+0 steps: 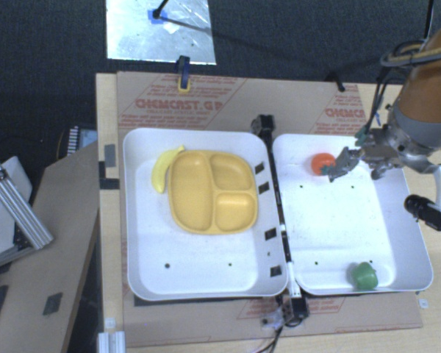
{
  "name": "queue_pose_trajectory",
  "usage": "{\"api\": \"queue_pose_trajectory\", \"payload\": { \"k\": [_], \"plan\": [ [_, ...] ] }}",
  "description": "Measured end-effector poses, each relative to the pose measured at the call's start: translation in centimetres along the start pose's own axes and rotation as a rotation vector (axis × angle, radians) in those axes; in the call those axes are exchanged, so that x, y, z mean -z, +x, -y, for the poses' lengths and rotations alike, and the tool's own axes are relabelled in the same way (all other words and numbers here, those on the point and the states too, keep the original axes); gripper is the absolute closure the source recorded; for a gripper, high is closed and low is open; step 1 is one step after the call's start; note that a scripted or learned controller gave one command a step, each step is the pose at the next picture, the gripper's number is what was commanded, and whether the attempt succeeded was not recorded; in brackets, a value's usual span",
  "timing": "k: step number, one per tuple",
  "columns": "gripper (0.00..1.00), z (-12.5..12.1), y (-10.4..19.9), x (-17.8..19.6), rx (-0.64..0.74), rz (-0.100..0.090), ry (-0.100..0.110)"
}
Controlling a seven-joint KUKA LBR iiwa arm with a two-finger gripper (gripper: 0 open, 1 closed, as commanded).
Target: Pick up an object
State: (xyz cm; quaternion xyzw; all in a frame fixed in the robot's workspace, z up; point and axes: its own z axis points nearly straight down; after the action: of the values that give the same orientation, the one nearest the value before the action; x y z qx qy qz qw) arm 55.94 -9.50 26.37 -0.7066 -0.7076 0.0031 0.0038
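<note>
The gripper (336, 169) is seen just beside the orange ball (322, 162); its state cannot be told. The ball could be nudged away.

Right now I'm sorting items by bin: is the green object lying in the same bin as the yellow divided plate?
No. The green object lies in the right bin, while the yellow divided plate sits in the left bin.

1. The arm (426, 116) has a grey wrist under an orange band.
2. Black cables run beside the band.
3. The gripper (336, 169) below the wrist is dark grey metal.
</note>
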Motion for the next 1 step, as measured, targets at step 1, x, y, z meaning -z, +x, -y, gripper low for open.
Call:
{"api": "queue_pose_trajectory", "payload": {
  "k": [1],
  "plan": [
    [0.00,-0.19,0.01,0.55,0.002,0.001,-0.011]
  ]
}}
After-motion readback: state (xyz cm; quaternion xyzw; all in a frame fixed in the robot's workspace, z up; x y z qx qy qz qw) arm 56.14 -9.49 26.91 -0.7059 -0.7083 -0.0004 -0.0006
